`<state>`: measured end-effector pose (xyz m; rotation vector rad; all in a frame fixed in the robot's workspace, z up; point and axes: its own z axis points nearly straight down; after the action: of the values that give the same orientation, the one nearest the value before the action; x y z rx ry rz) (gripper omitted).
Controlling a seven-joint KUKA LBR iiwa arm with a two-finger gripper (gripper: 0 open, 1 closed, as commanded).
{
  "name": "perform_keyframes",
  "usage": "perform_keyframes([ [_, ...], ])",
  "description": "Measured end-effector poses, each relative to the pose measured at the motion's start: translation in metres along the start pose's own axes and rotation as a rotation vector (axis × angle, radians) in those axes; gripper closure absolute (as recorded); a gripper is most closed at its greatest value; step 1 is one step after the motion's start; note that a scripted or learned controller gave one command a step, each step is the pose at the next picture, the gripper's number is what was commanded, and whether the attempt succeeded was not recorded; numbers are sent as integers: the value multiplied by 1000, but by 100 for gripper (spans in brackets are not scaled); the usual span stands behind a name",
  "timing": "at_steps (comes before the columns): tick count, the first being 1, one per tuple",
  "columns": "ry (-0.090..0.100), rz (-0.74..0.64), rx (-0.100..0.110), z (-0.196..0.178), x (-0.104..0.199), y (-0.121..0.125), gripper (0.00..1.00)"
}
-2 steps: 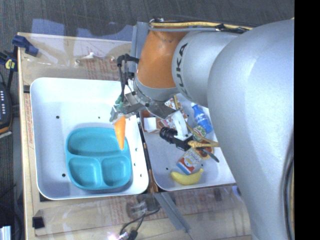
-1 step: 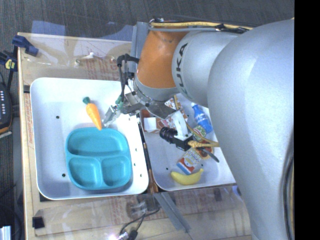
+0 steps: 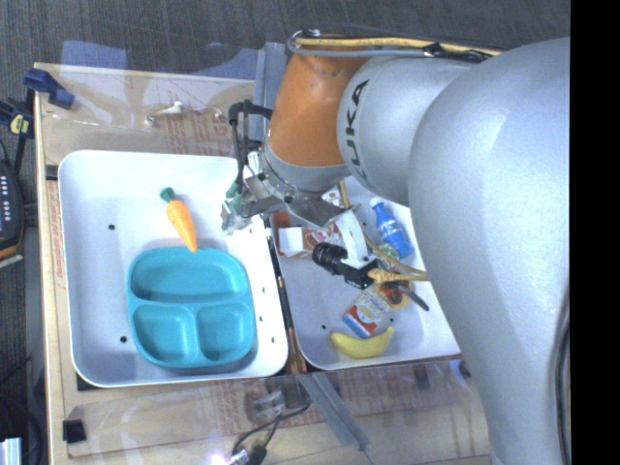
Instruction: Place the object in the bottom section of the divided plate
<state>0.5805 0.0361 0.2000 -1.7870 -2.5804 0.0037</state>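
Over the bins' shared edge (image 3: 279, 303), gripper (image 3: 235, 213), carrot (image 3: 180, 219) against divided plate (image 3: 135, 284) rim

Right bin (image 3: 315, 327): yellow banana (image 3: 363, 343) at near rim; red-and-white packet (image 3: 368, 314) just beside it; blue bottle (image 3: 391, 229) farther back. Wooden counter (image 3: 145, 419) beneath.

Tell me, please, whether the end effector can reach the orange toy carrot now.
Probably yes: the orange toy carrot lies uncovered beside the blue divided plate, with nothing between it and the end effector.
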Motion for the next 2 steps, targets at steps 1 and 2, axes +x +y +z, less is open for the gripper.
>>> perform_keyframes([
  [1,1,-400,1,9,31,-81,100],
  [2,-2,-209,-3,-8,-50,-44,100],
])
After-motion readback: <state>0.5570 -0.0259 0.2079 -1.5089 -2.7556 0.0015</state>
